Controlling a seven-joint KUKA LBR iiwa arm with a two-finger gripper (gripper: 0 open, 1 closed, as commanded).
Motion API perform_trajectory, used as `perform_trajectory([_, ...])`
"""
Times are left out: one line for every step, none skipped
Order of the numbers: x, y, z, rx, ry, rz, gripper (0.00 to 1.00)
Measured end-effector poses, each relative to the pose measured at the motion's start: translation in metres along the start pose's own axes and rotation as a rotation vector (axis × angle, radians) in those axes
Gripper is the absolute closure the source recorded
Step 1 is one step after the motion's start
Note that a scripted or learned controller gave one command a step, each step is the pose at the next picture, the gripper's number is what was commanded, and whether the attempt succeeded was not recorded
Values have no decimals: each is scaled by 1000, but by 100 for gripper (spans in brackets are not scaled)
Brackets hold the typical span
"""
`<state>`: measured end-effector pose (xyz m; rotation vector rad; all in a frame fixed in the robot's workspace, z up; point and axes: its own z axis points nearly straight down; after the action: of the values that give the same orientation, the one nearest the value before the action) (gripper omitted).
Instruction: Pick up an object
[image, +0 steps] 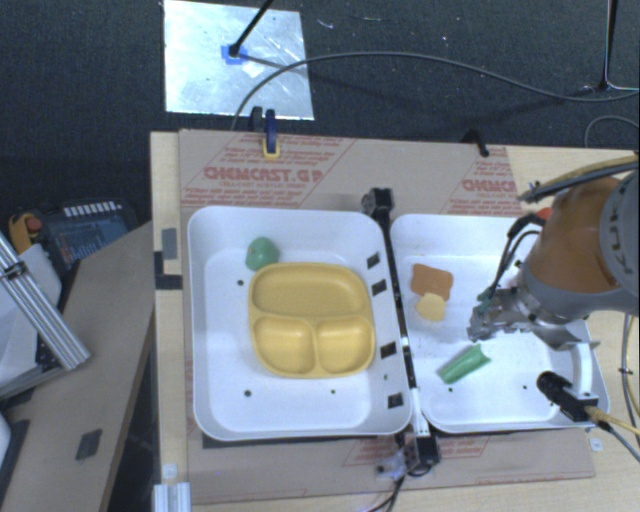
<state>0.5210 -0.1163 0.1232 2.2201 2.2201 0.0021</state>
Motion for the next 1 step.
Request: perform_trajectory([1, 0, -43, -3, -1, -3, 100])
